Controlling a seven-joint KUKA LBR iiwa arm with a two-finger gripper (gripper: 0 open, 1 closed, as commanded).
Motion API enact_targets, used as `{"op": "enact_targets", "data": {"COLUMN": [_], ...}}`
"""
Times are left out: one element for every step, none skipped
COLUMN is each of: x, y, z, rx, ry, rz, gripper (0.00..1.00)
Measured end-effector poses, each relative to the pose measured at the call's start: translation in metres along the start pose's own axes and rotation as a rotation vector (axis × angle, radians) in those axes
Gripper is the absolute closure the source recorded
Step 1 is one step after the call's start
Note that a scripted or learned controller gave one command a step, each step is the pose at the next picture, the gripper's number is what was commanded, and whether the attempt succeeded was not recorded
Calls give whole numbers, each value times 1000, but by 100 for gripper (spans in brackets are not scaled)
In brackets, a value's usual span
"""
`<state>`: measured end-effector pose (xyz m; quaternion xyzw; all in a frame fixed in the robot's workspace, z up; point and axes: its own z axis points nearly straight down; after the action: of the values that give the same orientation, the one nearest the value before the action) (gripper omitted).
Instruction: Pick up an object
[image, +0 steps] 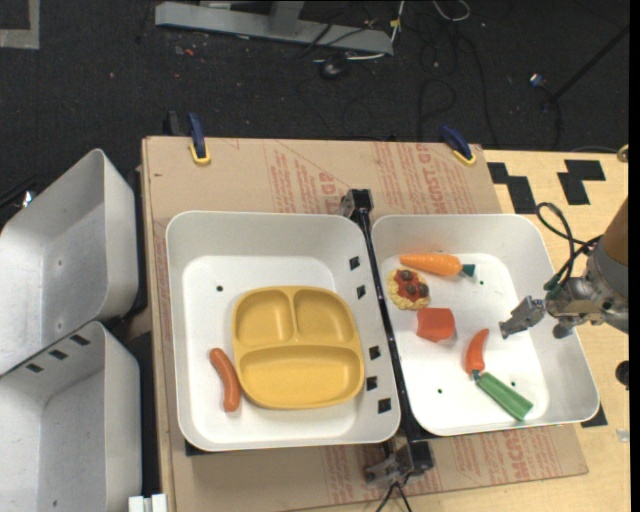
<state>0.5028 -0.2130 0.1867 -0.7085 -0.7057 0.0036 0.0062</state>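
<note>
I see two white bins side by side. The left bin (190, 300) holds a yellow plate (298, 347) with three parts, and a sausage (226, 379) lies just beside the plate on its left. The right bin (520, 235) holds a carrot (430, 264), a small pizza piece (410, 289), a red block (436, 325), a red pepper (476, 351) and a green stick (503, 394). The board under the bins has red writing, but I cannot read it. My gripper (527, 318) hangs over the right side of the right bin with nothing in it. I cannot tell how wide it is. There is bare white floor under it, near the red pepper.
</note>
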Motion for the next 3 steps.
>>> {"op": "enact_targets", "data": {"x": [1, 1, 1], "y": [3, -3, -2], "z": [-7, 55, 97], "rx": [-13, -8, -12], "ry": [-4, -1, -3], "rz": [-4, -2, -2], "gripper": [0, 0, 0]}}
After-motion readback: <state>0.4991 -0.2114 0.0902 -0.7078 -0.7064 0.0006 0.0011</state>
